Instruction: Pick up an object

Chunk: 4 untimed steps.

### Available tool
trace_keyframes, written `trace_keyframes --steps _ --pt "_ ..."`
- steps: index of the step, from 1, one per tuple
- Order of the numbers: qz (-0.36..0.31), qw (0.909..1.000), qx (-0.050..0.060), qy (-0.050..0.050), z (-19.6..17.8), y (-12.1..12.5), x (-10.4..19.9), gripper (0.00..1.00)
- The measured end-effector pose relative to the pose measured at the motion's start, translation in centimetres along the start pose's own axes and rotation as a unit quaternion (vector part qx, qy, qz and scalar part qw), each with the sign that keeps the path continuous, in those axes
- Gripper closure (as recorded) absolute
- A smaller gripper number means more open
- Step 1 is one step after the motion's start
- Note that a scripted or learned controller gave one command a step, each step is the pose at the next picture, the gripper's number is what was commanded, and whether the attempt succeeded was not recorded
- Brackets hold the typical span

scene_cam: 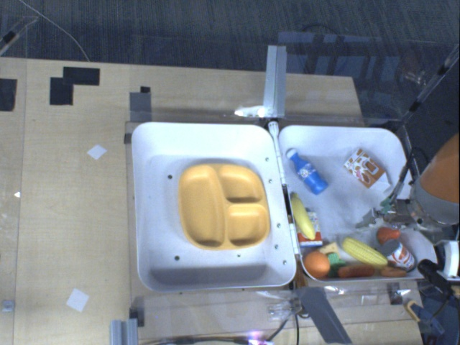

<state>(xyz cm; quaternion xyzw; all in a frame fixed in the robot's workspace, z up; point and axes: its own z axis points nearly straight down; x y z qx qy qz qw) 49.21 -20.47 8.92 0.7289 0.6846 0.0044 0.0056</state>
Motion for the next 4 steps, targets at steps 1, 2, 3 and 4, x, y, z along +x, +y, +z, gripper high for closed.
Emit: trace_keyframes --steps 1,2,3,4 --pt "-0.005 1.0 -0.004 -0.003 -1.3 0.3 0.0 1.0" --pt "-0.005 1.0 -0.004 -0.003 -1.2 0.3 0.0 0.0" --pt "0.06 0.9982 0.002 0.0 0.3 7.5 1.3 0.0" --pt "0.001 1.0 0.0 0.0 -9.8 8.9 5.8 0.0"
